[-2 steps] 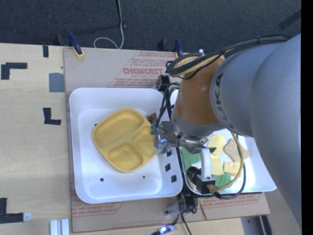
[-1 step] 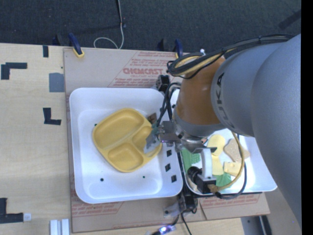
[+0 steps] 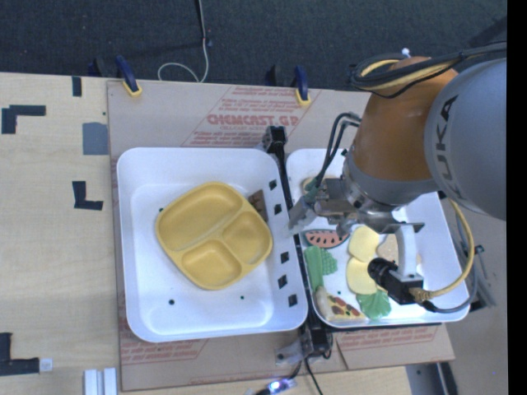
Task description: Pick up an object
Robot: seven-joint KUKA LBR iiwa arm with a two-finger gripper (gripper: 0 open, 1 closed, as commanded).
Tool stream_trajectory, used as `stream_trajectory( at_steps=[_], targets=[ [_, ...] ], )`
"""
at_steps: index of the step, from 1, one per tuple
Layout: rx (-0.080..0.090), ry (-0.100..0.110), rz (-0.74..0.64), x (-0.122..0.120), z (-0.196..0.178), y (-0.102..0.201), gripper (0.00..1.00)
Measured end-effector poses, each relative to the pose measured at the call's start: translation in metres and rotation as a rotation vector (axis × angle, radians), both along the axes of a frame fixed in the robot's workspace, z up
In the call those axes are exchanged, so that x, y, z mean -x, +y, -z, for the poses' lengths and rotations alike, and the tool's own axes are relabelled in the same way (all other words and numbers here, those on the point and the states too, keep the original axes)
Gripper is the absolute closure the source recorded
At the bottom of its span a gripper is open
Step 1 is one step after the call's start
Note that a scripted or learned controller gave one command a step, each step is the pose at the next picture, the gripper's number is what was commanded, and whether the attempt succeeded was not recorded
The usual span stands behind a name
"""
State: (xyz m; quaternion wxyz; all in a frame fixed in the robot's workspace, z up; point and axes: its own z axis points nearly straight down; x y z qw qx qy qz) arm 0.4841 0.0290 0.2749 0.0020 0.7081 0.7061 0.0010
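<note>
My gripper [image 3: 328, 206] hangs low over the left part of the right bin [image 3: 451, 257], under the orange wrist band. Just below it lie a watermelon slice [image 3: 324, 239] and a green leafy piece [image 3: 319, 263]. Two pale yellow pieces [image 3: 362, 242] [image 3: 359, 277] sit to the right of these. Along the bin's front wall rest a pizza-like slice [image 3: 341, 306] and another green piece [image 3: 375, 304]. The arm hides the back of this bin. I see nothing between the fingers.
The left bin [image 3: 136, 245] holds a yellow divided tray [image 3: 214, 233], with a small brown thing [image 3: 257, 201] at its right edge. A black strip [image 3: 280, 212] runs between the bins. Two blue clamps [image 3: 128, 79] [image 3: 301, 82] pin the cardboard base at the back.
</note>
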Motion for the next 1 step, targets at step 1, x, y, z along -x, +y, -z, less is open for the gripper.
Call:
stream_trajectory(
  at_steps=[1],
  targets=[
    [-0.002,0.000,-0.006,0.0001,-0.0542,0.0142,0.00]
  ],
)
